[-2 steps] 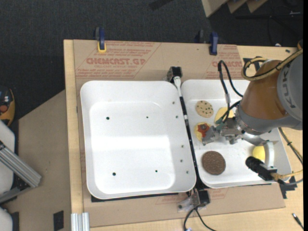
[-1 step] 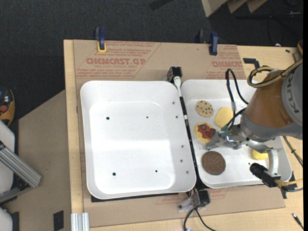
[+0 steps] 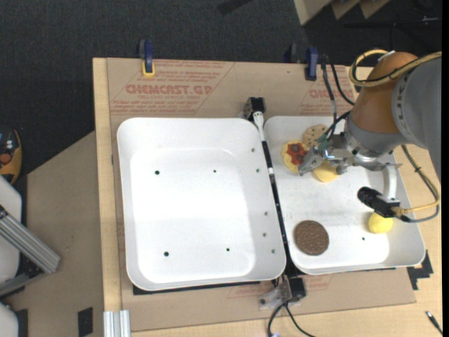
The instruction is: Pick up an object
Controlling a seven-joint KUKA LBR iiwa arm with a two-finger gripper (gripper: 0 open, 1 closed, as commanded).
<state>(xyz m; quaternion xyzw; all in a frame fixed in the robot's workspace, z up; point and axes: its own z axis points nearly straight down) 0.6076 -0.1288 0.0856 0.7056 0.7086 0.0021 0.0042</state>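
White plastic bins, two of them, are sitting side by side; the right bin is holding one brown disc near its front edge, one yellow ball and some yellow-red pieces. The two-finger gripper is hanging low beside those pieces, and another pale yellow lump is lying just under it.

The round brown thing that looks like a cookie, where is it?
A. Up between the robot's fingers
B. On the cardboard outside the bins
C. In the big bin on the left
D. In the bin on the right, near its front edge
D. The round brown disc lies flat on the floor of the right bin, close to its front rim, well apart from the gripper further back.
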